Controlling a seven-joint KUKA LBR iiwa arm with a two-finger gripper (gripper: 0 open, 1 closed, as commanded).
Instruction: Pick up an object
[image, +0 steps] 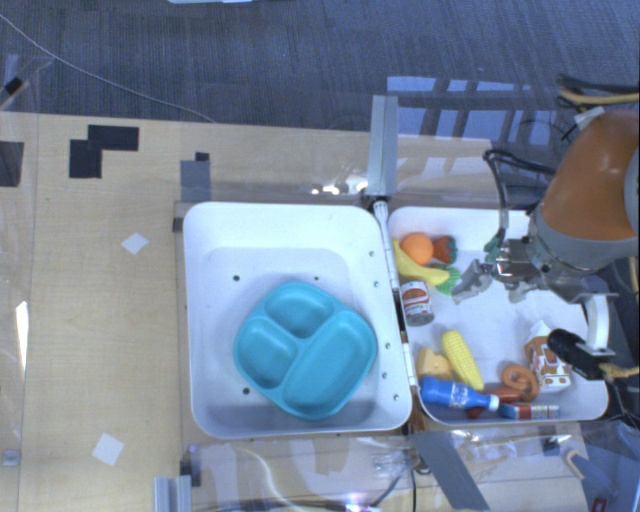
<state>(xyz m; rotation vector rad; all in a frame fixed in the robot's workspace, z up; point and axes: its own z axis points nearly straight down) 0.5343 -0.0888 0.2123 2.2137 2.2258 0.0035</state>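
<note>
The right bin (500, 225) holds several toy foods. An orange fruit (417, 247) and a yellow banana (420, 269) lie at its far left, with a small red-labelled can (416, 302) just below them. A corn cob (461, 359), a cheese wedge (432, 362), a blue bottle (455, 393), a brown pretzel (519, 380) and a small carton (547, 363) lie along the near side. My gripper (470, 283) hangs over the bin's middle, just right of the banana and a green piece (447, 280). Nothing shows in its grasp.
The left bin (215, 300) holds a blue divided plate (305, 348). A metal post (383, 150) stands behind the wall between the bins. The arm's orange band (595, 180) and cables hang over the right bin's far right corner.
</note>
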